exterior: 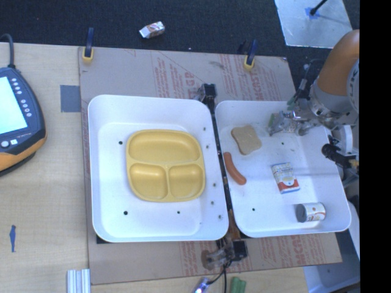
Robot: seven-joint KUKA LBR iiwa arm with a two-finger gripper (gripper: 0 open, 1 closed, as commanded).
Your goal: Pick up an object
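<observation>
end effector (282,124) low over the right bin's (259,224) far side
how far it is open, i cannot tell; nothing shows in its grip; bread slice (246,139) just beside it; sausage (234,168), small carton (285,177), can (310,213) lie apart; yellow tray (165,164) in left bin (110,218)

Bright, even overhead light; the 2 white bins (98,163) glare (near washed out); shadows faint, focus soft.

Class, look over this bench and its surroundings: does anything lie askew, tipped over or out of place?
Yes. A crumpled wrapper lies on the dark floor beyond the bench, away from both bins. In the right bin, a small can lies on its side near the front corner. The yellow divided plate sits flat in the left bin.
</observation>
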